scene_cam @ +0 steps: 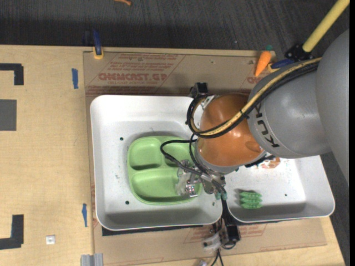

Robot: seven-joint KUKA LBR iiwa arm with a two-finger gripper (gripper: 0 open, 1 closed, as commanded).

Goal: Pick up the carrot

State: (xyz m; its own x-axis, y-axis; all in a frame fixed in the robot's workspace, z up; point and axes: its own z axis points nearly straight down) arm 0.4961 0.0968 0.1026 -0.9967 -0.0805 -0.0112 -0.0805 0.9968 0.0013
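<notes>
Grey arm overhead; gripper above green tray (left bin).

A: Two bins side by side on the bench, the left bin and the right bin.

B: Inside the left bin?

A: A divided tray, with the gripper over the tray's right edge.

B: And the right bin?

A: A ridged block near its front left corner. The arm crosses above it, reaching in from the right.

B: Behind the bins?

A: A carrot, on the board past the right bin's back edge.
</notes>
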